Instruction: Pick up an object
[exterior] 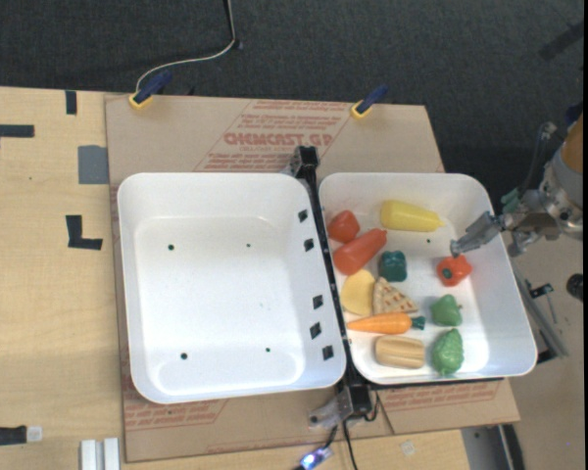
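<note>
Tomato (454, 270), small and red with a green top, sat near the right wall of the right bin (514, 302). It looked like the toy the arm was going for. The gripper (467, 241) hung just above and beside it, reaching in over the bin's right edge. I could not tell how the gripper was set, because it was small and blurry, and nothing showed inside it.

Other toy foods lay close by. A yellow corn (410, 215) lay at the top, a dark green block (393, 264) sat in the middle, and a little green broccoli (445, 310) sat just below the tomato. An orange carrot (380, 324), a cheese wedge (393, 296) and a bread roll (399, 352) lay lower down. The left bin (137, 262) sat beside it.

Things could go wrong from here. The tomato was round and smooth, so it might roll or pop away when squeezed. It also sat near the wall, so the gripper might bump the bin's side on its way down. A push could knock the tomato into the broccoli.
</note>
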Controlling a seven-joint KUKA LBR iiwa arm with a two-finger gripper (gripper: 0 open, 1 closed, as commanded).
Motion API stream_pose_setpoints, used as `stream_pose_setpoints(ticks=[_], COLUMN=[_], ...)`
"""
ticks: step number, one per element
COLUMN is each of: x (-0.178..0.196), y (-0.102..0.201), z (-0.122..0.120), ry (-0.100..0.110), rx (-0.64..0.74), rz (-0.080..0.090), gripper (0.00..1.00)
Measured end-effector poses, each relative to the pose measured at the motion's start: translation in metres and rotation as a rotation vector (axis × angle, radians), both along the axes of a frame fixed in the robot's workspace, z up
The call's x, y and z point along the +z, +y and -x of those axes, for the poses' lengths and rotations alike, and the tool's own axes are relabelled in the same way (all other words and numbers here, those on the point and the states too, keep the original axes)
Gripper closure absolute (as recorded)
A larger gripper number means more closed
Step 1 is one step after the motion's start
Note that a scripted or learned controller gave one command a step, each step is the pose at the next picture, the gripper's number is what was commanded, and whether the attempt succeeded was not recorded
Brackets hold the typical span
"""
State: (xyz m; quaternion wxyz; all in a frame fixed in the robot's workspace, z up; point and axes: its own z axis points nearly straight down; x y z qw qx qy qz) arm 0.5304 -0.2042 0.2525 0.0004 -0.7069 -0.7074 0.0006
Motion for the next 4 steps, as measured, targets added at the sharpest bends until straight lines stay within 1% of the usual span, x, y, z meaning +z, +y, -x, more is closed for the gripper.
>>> stream_pose_setpoints(ticks=[1,2,3,4], x=[-0.090,-0.171,-0.158,-0.091], y=[0.077,0.113,0.111,0.196], z=[0.003,-0.045,-0.043,-0.007], ry=[0.008,-0.001,0.000,-0.006], rx=[0.006,0.005,0.001,0.000], rz=[-0.005,0.001,0.000,-0.004], gripper=[0.00,0.00,1.00,1.00])
